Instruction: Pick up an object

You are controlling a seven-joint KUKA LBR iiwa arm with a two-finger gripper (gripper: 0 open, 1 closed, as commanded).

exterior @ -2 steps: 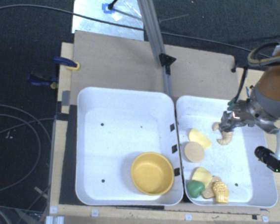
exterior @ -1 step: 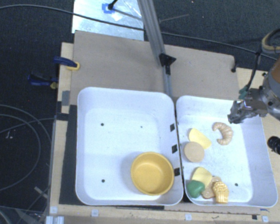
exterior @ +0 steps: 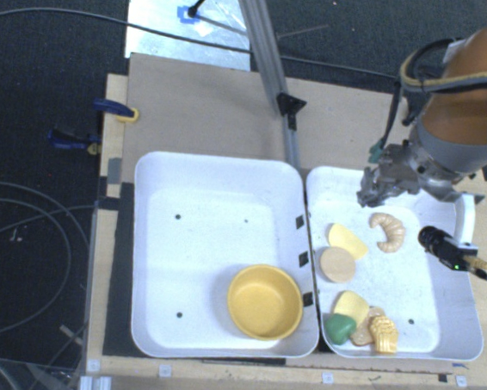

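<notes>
Front cluster: a green rounded piece [exterior: 338, 329], a pale yellow wedge [exterior: 351, 306] and a ridged yellow corn-like piece [exterior: 384, 334] crowd the right white bin's [exterior: 451, 316] near corner, awkward to single out.
Left bin: a yellow plastic bowl [exterior: 265, 300] sits alone.
Likely target: the tan curved croissant-shaped toy [exterior: 388, 230], lying apart.
Gripper [exterior: 371, 195]: just beside the croissant, above the bin's far edge; whether open or closed, I cannot tell.

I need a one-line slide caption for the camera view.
Gripper above right bin near croissant; yellow bowl in left bin.
</notes>
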